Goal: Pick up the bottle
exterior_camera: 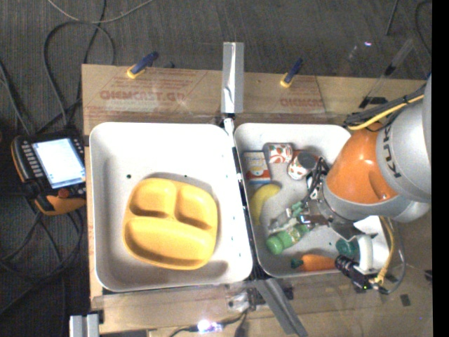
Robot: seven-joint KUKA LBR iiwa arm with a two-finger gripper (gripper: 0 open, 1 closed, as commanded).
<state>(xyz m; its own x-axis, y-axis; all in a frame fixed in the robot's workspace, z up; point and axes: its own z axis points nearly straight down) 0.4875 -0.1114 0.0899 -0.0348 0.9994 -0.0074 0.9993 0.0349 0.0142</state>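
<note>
On the left, the big yellow plastic tray with three dips (170,222) sits in the middle of the left white bin (105,188). I leave it alone.

In the right white bin (337,130), the yellow banana (264,199) lies by the left wall. Below it is the small green plastic bottle (285,240), near the front edge and close to the left corner. It lies on its side. Its long way goes from low left to high right, with the round fat end at the low left. The orange toy carrot (317,262) lies just beside it by the front edge.

My gripper (306,213) is right over the bottle's upper end. I cannot tell how my jaws stand. I think I should pinch across the bottle's thin way, near its middle, and stay off the carrot.
</note>
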